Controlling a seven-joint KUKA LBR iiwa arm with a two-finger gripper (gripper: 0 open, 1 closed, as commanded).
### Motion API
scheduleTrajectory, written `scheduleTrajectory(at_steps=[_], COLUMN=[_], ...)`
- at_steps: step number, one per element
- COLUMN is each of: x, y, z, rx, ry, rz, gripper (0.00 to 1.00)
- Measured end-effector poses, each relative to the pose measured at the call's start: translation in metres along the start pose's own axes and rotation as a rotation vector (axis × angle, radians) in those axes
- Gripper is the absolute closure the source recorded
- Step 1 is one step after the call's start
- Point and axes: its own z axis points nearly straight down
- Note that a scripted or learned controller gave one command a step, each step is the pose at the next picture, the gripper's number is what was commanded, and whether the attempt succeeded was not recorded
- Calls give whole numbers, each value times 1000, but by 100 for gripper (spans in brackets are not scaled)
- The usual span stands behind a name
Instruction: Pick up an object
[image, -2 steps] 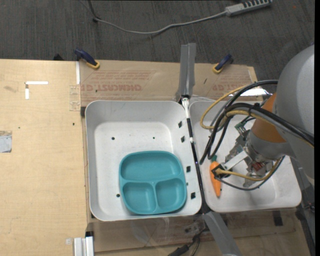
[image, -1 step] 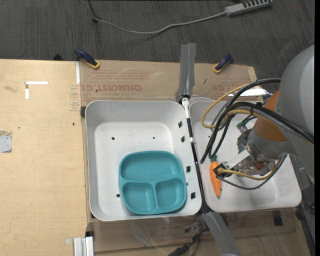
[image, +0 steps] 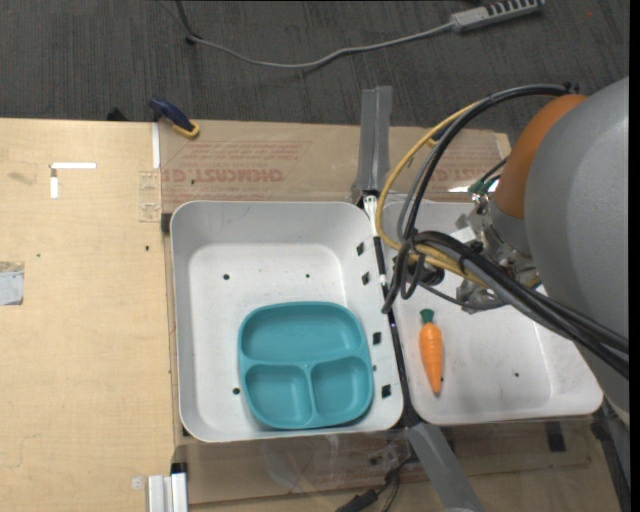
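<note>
So the carrot (image: 431, 352) is the thing to look at here. It's lying in the right bin (image: 520, 395), tucked close against that bin's left wall, green top pointing toward the far side and orange tip pointing toward the near edge. Nothing is touching it.

Left of the carrot, across the divider where the 2 bins are meeting, the left bin (image: 200, 300) is holding a teal divided plate (image: 305, 365) with 3 compartments, sitting toward the near right corner of that bin. Well off to the far left of the carrot, a blue and yellow clamp (image: 173, 116) is resting at the back edge of the table (image: 70, 330), and a grey upright post (image: 375, 140) is standing behind the bins, almost straight back from the carrot.

The arm (image: 580, 200) is coming in from the right of the carrot and looming over the right bin, orange band showing up top. A bundle of black and yellow cables (image: 440, 250) is looping just behind the carrot and getting in the way. The end effector (image: 478, 292) is sitting behind and to the right of the carrot, above the bin floor, and honestly I cannot tell its state.
</note>
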Motion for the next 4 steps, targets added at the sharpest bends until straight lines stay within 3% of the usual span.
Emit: scheduleTrajectory(at_steps=[1,2,3,4], x=[-31,36,33,2], y=[-123,-159,-204,-270], z=[0,-68,-102,-55], rx=[0,-2,-3,-3], ry=[-1,2,0,0], rz=[-95,61,-340,-236], gripper=[100,100,100,100])
